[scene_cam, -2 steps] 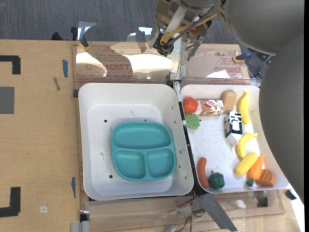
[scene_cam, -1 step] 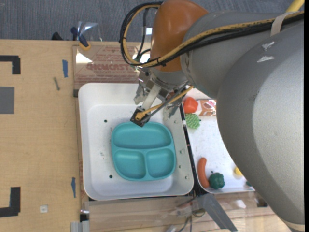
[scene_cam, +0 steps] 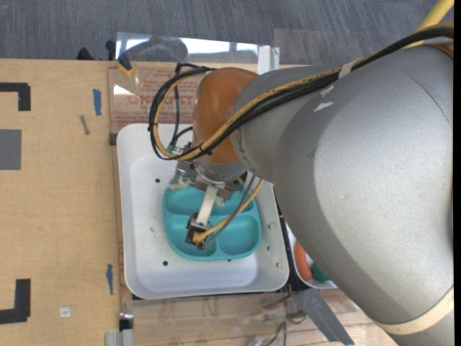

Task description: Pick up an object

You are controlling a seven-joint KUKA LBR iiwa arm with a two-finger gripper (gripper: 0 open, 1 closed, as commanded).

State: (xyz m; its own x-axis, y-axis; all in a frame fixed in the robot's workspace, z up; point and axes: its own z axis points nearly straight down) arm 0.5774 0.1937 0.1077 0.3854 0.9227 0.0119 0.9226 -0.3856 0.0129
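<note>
With the gripper (scene_cam: 210,181) low over the teal, sectioned plastic dish (scene_cam: 241,238) in the shallow white bin (scene_cam: 140,207), I can't tell if it's open or closed, but I'd take the dish's thin rim squarely.

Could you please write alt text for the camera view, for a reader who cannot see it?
A large grey robot arm with an orange band reaches in from the right, its gripper over a teal divided dish that lies in a shallow white bin. A tan board lies to the bin's left.
</note>
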